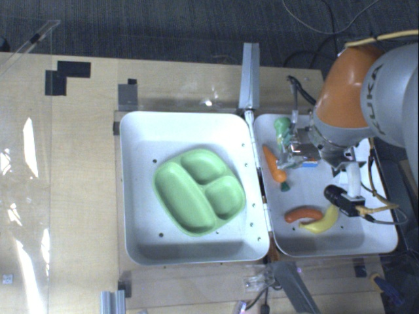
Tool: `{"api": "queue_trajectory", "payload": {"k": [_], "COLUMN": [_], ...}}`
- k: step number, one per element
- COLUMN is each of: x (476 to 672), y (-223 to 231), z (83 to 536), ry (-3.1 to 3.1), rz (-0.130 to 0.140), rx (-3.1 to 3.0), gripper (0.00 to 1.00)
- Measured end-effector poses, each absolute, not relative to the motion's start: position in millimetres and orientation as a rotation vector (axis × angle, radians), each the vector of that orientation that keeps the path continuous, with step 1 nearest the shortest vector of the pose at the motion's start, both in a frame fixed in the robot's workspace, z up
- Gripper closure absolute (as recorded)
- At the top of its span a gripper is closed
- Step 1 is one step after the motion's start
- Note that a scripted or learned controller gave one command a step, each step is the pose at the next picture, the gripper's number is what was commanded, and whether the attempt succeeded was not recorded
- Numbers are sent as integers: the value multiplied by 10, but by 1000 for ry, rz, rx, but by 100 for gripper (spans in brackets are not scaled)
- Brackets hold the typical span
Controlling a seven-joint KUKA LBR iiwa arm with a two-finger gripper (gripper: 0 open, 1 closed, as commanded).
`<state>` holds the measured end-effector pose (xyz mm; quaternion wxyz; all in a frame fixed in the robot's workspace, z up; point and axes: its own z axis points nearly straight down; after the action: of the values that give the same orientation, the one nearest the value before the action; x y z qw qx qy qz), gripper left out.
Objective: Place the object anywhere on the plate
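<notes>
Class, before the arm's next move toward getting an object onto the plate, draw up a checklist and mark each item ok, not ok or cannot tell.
1. Green plate lies flat in the left bin: ok.
2. Plate compartments free to receive an object: ok.
3. Carrot, sausage and banana lie in the right bin: ok.
4. Gripper is over the right bin, near the carrot: ok.
5. An object is held in the gripper: cannot tell.

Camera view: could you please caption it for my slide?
Grey arm's gripper over orange carrot in right bin; green three-compartment plate in left bin.
</notes>
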<state>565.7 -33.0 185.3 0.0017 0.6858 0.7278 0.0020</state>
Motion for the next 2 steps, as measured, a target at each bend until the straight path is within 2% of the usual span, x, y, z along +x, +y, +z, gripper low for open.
{"api": "queue_trajectory", "payload": {"k": [1,2], "x": [5163,5164], "y": [710,708], "z": [1843,1844], "ry": [2128,2127], "rz": [3,3], "rx": [2311,2312], "gripper": [100,0]}}
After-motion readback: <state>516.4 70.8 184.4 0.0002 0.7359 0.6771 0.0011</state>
